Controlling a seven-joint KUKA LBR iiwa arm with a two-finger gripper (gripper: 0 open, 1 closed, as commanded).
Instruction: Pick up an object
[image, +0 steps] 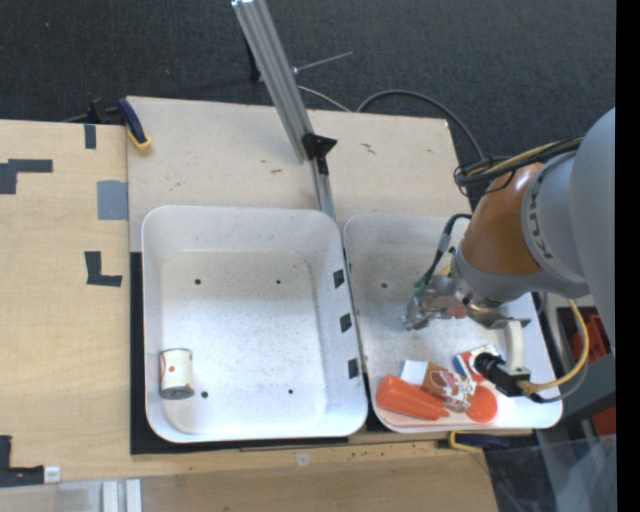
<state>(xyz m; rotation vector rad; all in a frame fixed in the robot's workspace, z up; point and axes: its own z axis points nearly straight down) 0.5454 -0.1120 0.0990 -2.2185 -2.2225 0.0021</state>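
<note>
My gripper hangs low over the middle of the right bin, reaching in from the right under the orange-banded wrist. Nothing shows between it and the bin floor. Below it, at the bin's front edge, lies an orange carrot-shaped toy, a small brown and white packet and an orange rounded piece beside it. A small white can with a red-brown label stands in the front left corner of the left bin.
A slanted metal rail crosses the bench behind the bins and ends at the divide between them. A yellow-handled clamp sits at the bench's back left corner.
</note>
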